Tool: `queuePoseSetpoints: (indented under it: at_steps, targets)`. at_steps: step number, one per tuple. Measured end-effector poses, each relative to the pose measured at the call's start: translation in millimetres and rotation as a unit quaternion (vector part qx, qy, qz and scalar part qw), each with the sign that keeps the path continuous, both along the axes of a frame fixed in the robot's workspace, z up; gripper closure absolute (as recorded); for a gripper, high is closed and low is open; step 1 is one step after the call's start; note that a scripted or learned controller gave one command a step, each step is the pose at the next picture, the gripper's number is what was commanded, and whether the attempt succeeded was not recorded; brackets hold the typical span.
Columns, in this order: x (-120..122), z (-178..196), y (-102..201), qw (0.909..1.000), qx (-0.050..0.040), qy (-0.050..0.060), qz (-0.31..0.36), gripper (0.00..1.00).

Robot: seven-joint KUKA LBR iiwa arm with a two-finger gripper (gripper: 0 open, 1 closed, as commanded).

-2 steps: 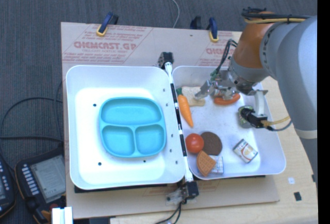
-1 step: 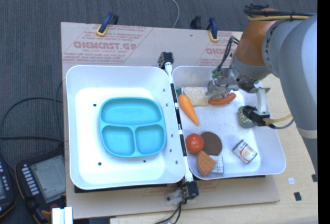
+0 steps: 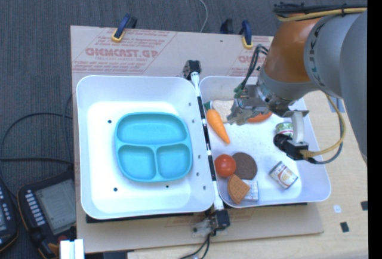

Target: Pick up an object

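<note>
While the grey metal pincer point(image 3: 243, 110) hangs over the right shallow white plastic bin point(image 3: 316, 183), grip state unreadable | smooth tapered orange carrot point(image 3: 217, 126) beside it | glossy red tomato point(image 3: 225, 165), round brown cookie point(image 3: 245, 165) nearer.

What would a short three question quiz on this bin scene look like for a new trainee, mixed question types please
1. True or false: the blue divided tray lies in the right bin.
2. Which lies nearest the divider between the bins: A the small can, B the carrot, C the waffle piece?
3. Fill in: the red tomato sits right beside the round ______ disc.

Key
1. False; it lies in the left bin.
2. B.
3. Brown. The gripper hangs over the right bin near an orange-red item, its grasp unclear.
</note>
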State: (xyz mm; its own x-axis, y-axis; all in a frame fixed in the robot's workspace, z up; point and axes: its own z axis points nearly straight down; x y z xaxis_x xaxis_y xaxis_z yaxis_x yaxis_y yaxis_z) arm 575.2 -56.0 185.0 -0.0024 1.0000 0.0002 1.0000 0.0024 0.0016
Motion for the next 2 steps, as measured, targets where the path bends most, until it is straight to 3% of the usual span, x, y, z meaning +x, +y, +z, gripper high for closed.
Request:
queuePoseSetpoints:
  at_steps: [1, 2]
  targets:
    - [-1, -1, -1, 1.0000, -0.0001, 0.001, -0.001, 0.00]
    - [-73, -98, -68, 1.0000, -0.0004, 0.000, -0.001, 0.00]
